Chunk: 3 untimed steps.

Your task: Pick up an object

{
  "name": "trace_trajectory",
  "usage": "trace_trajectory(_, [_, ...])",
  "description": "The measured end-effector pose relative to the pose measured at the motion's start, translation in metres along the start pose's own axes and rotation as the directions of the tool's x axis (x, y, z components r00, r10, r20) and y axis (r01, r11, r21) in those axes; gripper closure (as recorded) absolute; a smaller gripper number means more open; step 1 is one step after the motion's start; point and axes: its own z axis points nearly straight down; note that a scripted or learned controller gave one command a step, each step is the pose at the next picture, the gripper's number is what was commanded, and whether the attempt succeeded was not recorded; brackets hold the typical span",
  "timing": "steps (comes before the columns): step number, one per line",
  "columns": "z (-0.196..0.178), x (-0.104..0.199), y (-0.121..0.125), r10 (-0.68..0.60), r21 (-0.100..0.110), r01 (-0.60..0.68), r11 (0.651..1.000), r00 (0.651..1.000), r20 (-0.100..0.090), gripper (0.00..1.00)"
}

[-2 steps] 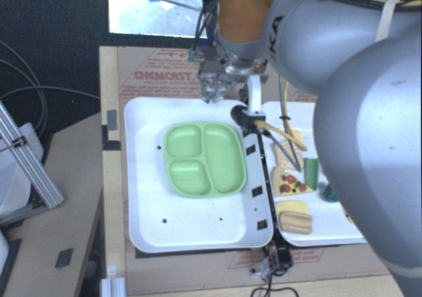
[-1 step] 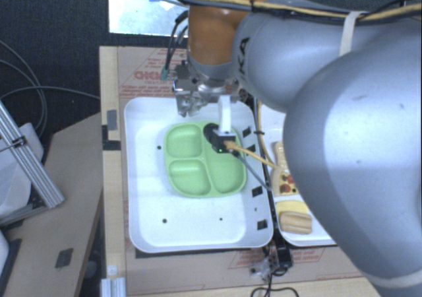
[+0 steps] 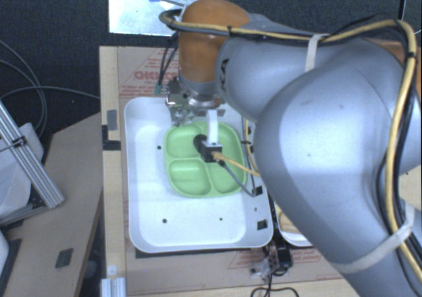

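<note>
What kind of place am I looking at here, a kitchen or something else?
Most likely a robotics lab or test cell: a grey arm with an orange band reaches over a white bin holding a green divided tray, and loose cables and aluminium framing sit at the left.

Smooth grey arm (image 3: 330, 131), orange band (image 3: 201, 38), cables (image 3: 277, 33) strapped along it.

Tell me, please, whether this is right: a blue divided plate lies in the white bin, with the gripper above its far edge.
Not quite: the plate is green, not blue. The camera view shows it lying in the white bin, with the gripper above its far edge.
</note>
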Motion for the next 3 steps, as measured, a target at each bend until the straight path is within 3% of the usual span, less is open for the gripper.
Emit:
trace_trajectory(1, [0.01,0.01,0.003,0.001,-0.014,-0.001,1.0,1.0,-0.005,1.0])
trace_trajectory(2, [0.025,0.038,-0.068,0.0,-0.02,0.0,1.0,1.0,-0.001,1.0])
trace_trajectory(3, [0.031,0.038,-0.159,0.003,-0.031,-0.003,1.0,1.0,-0.011,1.0])
